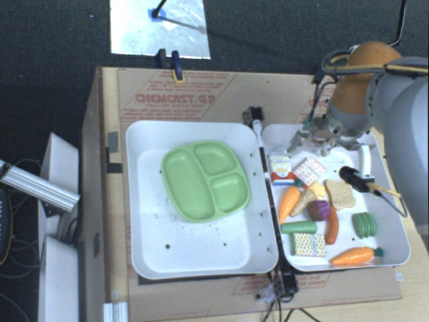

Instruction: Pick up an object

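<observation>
Claw [314,141] down low at the far end of the right bin [395,237], hanging off the grey arm [402,113] with its orange band [369,56]. From this angle I cannot tell whether it is open or closed, nor whether it touches anything. Just in front of it lie the pickings: a small white packet [279,165] with red and blue print, too small to read, and right beside that a checkered box [310,171]. Nearer the camera the toy food crowds together: a carrot [288,203], a slice of bread [340,194], a purple vegetable [320,210], a green cucumber [298,227], a red-orange piece [332,227], a ridged green piece [364,224], a second checkered box [310,245], and a second carrot [353,256] along the near rim. Over to the left bin [154,247]: one green divided plate [206,181], three compartments, lying flat near the middle. Both bins sit side by side on the table [201,89], which is topped with brown board carrying red lettering that reads roughly "CHEMCAST GP"; the smaller lines under it are not legible. A blue and yellow clamp [175,66] grips the table's far edge. Beyond that is dark carpet [281,19] with a shiny silver sheet [159,17] lying on it, and off to the left an aluminium rail [37,183].
</observation>
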You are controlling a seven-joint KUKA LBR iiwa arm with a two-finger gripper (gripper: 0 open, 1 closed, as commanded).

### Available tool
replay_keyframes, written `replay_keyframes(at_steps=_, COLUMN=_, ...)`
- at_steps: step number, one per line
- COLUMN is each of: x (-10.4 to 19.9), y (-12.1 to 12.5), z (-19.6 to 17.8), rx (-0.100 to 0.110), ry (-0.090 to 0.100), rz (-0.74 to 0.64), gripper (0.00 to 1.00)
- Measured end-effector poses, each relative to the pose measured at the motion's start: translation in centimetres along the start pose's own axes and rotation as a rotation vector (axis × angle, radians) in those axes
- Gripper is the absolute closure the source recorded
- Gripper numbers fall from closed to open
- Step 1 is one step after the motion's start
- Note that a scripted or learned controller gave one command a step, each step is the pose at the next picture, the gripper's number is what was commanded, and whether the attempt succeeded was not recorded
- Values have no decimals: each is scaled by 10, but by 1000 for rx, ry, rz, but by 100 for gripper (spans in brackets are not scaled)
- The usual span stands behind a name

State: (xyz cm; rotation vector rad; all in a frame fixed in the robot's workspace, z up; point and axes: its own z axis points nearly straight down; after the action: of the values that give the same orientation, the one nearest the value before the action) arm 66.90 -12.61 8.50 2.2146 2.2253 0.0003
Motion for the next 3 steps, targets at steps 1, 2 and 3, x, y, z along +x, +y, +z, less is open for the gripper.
replay_keyframes(at_steps=1, x=-6, y=0, z=0, rx=-2, ry=-1, rz=3, gripper=0)
replay_keyframes(at_steps=2, x=-9, y=0, z=0, rx=-2, ry=-1, rz=4, gripper=0)
replay_keyframes(at_steps=3, x=-4, y=0, z=0, rx=-1, ry=0, rz=1, gripper=0)
